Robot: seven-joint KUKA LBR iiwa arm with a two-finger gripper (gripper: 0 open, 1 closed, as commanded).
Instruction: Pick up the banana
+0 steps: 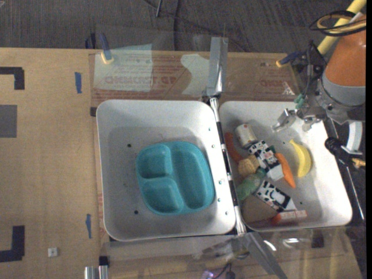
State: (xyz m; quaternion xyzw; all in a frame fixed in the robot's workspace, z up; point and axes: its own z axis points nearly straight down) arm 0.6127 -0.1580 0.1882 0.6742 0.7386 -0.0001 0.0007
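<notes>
Camera view: the banana lay in the right bin, beside a carrot — free of the toy clutter, so seemingly reachable. Just above it hung the gripper — holding nothing; its grip state couldn't be judged.

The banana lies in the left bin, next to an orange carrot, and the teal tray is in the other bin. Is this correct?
Not quite. The camera view shows the banana in the right bin, beside the orange carrot. The teal tray is in the other bin, the left one.
</notes>
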